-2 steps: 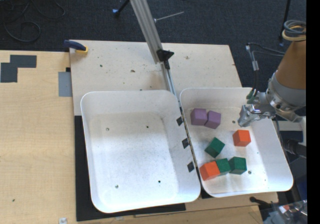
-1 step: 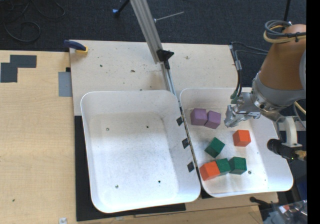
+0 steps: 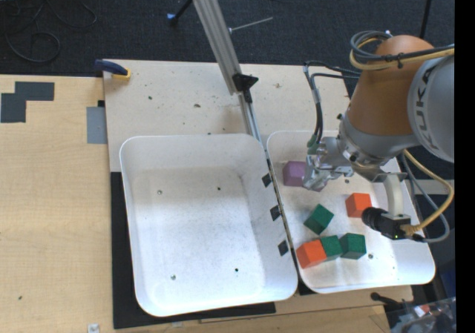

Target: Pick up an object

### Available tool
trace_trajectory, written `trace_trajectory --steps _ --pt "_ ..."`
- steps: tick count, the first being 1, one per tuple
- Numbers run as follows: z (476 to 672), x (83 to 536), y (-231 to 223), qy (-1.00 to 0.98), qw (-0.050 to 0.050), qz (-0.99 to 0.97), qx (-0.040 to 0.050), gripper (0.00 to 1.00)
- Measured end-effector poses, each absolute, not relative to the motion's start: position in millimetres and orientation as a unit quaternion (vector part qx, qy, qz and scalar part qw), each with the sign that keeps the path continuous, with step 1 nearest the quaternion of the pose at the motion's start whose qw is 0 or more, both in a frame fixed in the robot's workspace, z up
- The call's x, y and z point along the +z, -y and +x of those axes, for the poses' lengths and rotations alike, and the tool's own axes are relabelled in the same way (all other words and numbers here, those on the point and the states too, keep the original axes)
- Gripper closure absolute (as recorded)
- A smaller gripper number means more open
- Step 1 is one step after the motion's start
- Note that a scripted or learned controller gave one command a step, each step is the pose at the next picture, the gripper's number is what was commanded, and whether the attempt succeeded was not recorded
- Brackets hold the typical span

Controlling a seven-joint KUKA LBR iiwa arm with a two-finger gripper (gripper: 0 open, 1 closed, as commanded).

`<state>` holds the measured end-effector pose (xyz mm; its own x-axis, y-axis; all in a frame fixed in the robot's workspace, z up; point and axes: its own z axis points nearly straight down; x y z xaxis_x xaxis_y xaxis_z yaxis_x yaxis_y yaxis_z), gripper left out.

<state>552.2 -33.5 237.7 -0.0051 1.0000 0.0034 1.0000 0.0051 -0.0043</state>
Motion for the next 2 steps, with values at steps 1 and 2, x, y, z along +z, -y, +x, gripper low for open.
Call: trace_trajectory --steps 1,2 --pt "547.0 246 -20 0.709 0.002 -0.705 0.0000 1.00" --pt "542.0 250 -77 0.709 0.002 -0.705 0.0006 1.00"
